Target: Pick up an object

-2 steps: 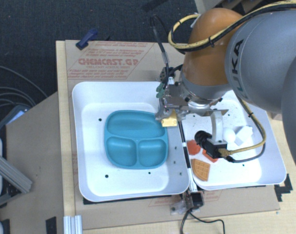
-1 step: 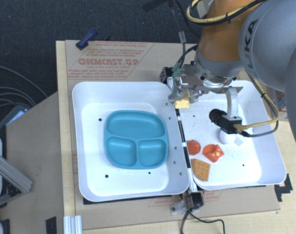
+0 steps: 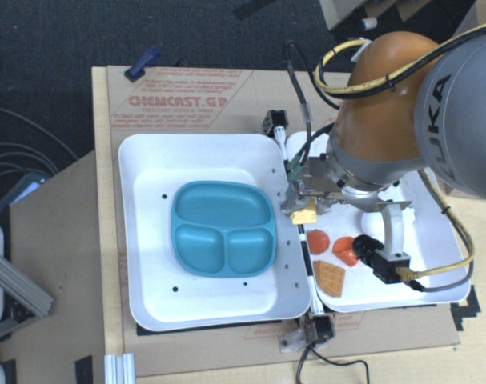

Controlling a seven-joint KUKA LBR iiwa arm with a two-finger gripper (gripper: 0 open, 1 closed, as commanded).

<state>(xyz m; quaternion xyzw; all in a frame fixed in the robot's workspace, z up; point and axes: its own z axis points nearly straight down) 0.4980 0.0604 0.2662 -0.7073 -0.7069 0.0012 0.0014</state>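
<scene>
A blue divided plate [image 3: 223, 229] is seen in the left bin [image 3: 142, 174]. In the right bin [image 3: 435, 282], the gripper [image 3: 303, 211] is clenched on a small yellow block [image 3: 304, 215], just above a red tomato slice [image 3: 318, 241], an orange piece [image 3: 344, 250] and a waffle-like cracker [image 3: 331, 278].

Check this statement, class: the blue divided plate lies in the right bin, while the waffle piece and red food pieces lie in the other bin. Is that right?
Not quite. The camera view shows the blue divided plate in the left bin, not the right. The waffle piece and red food pieces lie in the other bin, as stated.
</scene>
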